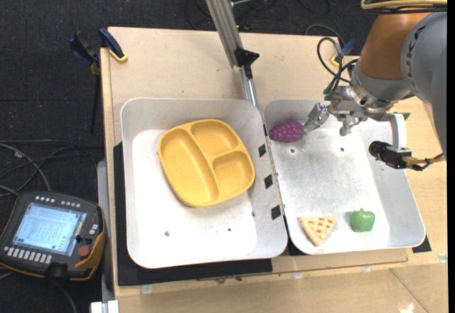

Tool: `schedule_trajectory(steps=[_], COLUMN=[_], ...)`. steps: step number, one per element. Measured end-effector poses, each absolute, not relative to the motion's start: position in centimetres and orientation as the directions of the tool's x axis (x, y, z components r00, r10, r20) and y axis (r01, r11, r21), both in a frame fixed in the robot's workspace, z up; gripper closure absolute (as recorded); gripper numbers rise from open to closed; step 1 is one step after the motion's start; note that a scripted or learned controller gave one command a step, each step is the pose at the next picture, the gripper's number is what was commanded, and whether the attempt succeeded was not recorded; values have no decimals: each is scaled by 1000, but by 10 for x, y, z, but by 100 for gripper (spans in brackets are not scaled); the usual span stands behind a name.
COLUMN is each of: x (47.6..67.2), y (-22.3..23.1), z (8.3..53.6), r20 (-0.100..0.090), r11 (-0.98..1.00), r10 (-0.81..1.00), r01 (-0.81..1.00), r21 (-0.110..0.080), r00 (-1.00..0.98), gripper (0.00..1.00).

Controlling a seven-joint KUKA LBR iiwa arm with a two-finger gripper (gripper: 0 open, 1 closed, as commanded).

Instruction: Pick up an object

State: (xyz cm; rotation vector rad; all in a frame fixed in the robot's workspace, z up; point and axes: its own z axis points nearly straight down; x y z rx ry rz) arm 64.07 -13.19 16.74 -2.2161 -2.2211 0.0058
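Grapes, one small purple plastic bunch [286, 131], lay at the back left corner of the right shallow white bin [398, 198], close against the bin's left wall and near its rear rim. Gripper [330, 119], two-fingered, metal, on the grey arm with orange band [398, 41], hung just to the right of the bunch; its left finger [313, 118] angled down toward the bunch, tip just beside it, contact not discernible. Fingers stood spread apart, nothing between them.

Pizza slice, toy, tan with red lattice [317, 228], lay near the right bin's front rim. Apple, small green toy [362, 220], sat just right of the slice, apart from it. Floor of the right bin between the bunch and these two pieces lay bare, white and speckled.

Left shallow white bin [142, 233] held a yellow plastic divided plate with three compartments [206, 161], lying flat toward the bin's middle and rear, white floor open in front of it.

Bench, tan board top [163, 62], bore both bins side by side, edges overlapping at the centre. Dark carpet [50, 6] surrounded the bench; a grey handheld control pendant with lit screen [50, 233] rested at lower left.
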Motion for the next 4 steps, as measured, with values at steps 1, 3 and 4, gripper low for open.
schedule_trajectory(steps=[1, 3, 4], x=[641, 641, 646], y=[-133, -132, -132], z=[124, 106, 170], r20=[0, -1, -2], r11=[0, 0, 2], r10=[1000, 1000, 1000], r01=[1000, 1000, 1000], r21=[-4, 0, 8], r00=[0, 0, -2], gripper=[0, 100, 100])
